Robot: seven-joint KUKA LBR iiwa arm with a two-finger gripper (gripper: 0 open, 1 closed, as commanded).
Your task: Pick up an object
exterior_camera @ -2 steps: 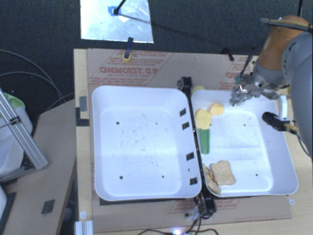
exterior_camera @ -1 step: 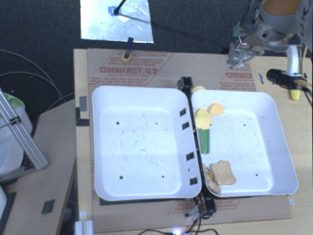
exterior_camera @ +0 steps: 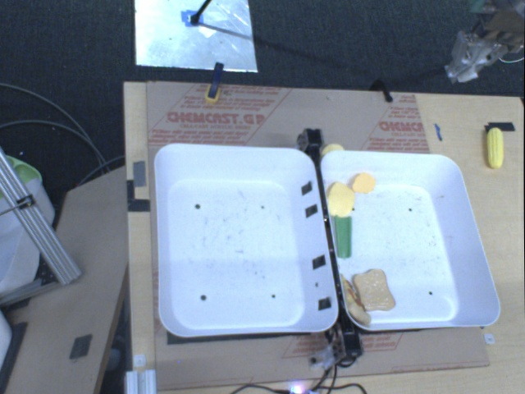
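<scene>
Objects for the pick all lie in the right bin (exterior_camera: 459, 220), crowded along its left wall. You can see the gripper (exterior_camera: 474, 52) at the upper right of the frame, over the dark floor beyond the bench (exterior_camera: 271, 105) and well apart from both bins. Whether it is open or closed cannot be told; it shows as a pale grey blur. Nothing is seen in its grasp.

Moving down and left from the gripper, you meet a small yellow piece (exterior_camera: 495, 147) lying on the bench just outside the right bin's upper right corner. Inside that bin: an orange-yellow piece (exterior_camera: 363, 183) near the upper left, a yellow piece (exterior_camera: 340, 199) just below and left of it, and a green stick (exterior_camera: 343, 235) touching the yellow piece's lower edge, running down the frame. Lower still, near the bin's lower left corner, sits a tan, toast-like piece (exterior_camera: 374, 290) partly over a paler item (exterior_camera: 354, 305). Another pale yellow piece (exterior_camera: 331, 149) rests at the rim where the two bins meet, top centre.

The left bin (exterior_camera: 238, 236) lies beside the right, their walls touching. A shiny metal sheet (exterior_camera: 195, 23) lies on the floor at upper left.
</scene>
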